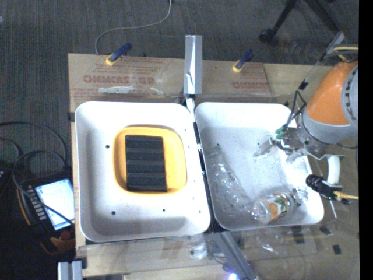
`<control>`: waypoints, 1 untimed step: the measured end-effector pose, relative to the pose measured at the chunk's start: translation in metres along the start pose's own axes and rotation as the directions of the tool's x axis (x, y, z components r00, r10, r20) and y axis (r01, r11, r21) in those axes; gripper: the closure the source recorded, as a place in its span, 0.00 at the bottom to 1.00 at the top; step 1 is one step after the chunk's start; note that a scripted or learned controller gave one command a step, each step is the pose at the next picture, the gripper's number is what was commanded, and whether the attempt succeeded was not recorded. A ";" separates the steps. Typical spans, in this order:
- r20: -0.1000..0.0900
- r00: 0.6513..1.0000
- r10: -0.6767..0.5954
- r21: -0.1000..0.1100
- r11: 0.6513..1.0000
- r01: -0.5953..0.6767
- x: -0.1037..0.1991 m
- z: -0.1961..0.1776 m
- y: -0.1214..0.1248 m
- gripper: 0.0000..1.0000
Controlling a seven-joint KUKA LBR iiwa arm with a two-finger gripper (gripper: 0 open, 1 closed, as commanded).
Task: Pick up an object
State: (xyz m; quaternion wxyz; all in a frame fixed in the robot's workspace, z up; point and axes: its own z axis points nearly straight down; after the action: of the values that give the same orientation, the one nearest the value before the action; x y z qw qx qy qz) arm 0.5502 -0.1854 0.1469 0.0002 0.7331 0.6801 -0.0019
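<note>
A yellow tray (150, 160) holding a black block (145, 163) is seen in the left bin (87, 174), clear bottles (224, 182) and a labelled bottle (274, 206) lie in the right bin (245, 121), and the gripper (280, 140) is poised above its right side.

A robotics lab or test workshop, seen from above.

A flat wooden bench board with faded red stencilled lettering (122, 79) is fixed with blue-and-yellow spring clamps (118, 53) and stands on dark grey carpet (46, 22). Two shallow white plastic bins (84, 174) sit side by side on it, parted by an upright strip of silver metal rail (193, 63). A thin loose cable (140, 25) trails across the floor, near the black wheeled base of an office chair (291, 7). A handheld control pad with a lit screen (49, 198) lies at the left.
</note>
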 end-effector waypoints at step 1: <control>-0.002 1.000 0.016 0.001 1.000 -0.016 -0.019 -0.055 -0.066 0.00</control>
State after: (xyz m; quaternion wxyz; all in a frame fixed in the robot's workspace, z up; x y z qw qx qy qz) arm 0.4834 -0.1993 0.2025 -0.0007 0.7386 0.6741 -0.0014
